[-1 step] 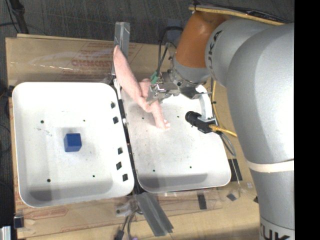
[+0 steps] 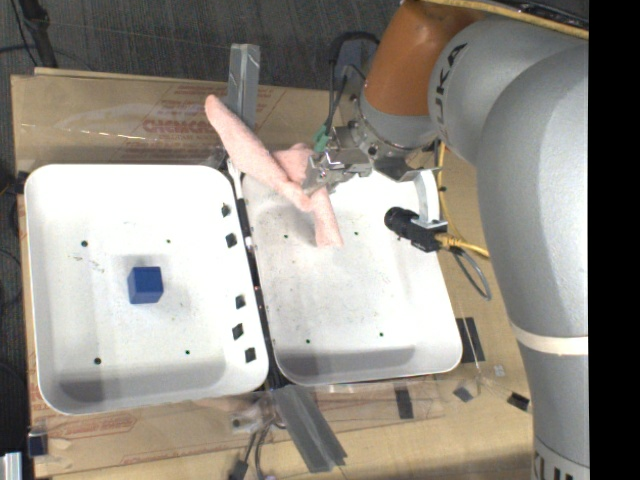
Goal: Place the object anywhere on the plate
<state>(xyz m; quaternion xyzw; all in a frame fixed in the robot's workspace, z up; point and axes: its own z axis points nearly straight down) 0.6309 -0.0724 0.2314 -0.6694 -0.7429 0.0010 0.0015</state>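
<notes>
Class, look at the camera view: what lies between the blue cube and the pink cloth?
In the camera view, between the blue cube and pink cloth lie bare white bin floor and the bins' adjoining rims.

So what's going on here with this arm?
The arm's claw sits at the far edge of the right bin, pinching a long pink cloth. One end of the cloth sticks out over the bin's far edge, the other hangs down over the bin floor. A blue cube sits in the left bin.

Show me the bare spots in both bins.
Left bin: bare all around the blue cube. Right bin: its near half is bare. Crowded at its far edge, where the pincer meets the pink cloth.
</notes>
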